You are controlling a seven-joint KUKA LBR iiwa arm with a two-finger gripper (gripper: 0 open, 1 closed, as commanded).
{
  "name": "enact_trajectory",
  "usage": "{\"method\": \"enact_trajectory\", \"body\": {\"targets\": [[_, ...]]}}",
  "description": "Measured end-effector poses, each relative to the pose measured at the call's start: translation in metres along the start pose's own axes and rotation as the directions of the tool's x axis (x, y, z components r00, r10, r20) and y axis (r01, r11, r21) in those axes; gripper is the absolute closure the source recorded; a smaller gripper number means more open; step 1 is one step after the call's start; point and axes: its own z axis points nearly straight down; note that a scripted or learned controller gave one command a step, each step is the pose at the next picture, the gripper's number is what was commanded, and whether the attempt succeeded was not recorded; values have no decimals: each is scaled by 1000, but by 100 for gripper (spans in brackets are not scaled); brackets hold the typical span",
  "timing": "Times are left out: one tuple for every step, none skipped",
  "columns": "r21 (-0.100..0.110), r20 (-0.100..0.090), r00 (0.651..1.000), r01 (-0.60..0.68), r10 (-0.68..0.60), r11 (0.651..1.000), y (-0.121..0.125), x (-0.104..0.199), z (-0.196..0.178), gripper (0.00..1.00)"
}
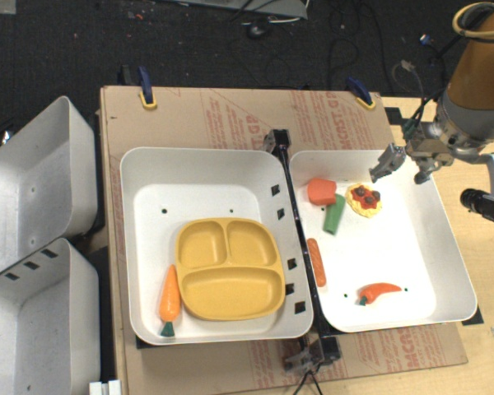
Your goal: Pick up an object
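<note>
The right bin (pixel 445 245) holds several toy foods: a red block (pixel 321 191), a green stick (pixel 334 217), a small pizza slice (pixel 365 199), a sausage (pixel 316 261) along the left wall, and a red-orange chili pepper (pixel 378 291) near the front. My gripper (pixel 407 164) hangs over the bin's far right corner, above and to the right of the pizza slice. Its two fingers are spread apart with nothing between them.
The left bin (pixel 140 220) holds a yellow divided plate (pixel 229 268) and an orange carrot (pixel 170 296) beside it. A black divider (pixel 295 220) runs between the bins. White containers (pixel 33 220) stand off the bench at the left.
</note>
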Motion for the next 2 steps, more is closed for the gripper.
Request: {"method": "enact_trajectory", "body": {"targets": [[-13, 2, 1000, 3, -3, 1000, 2, 0, -9, 0], [-8, 1, 1000, 1, -1, 1000, -5, 3, 52, 0]]}}
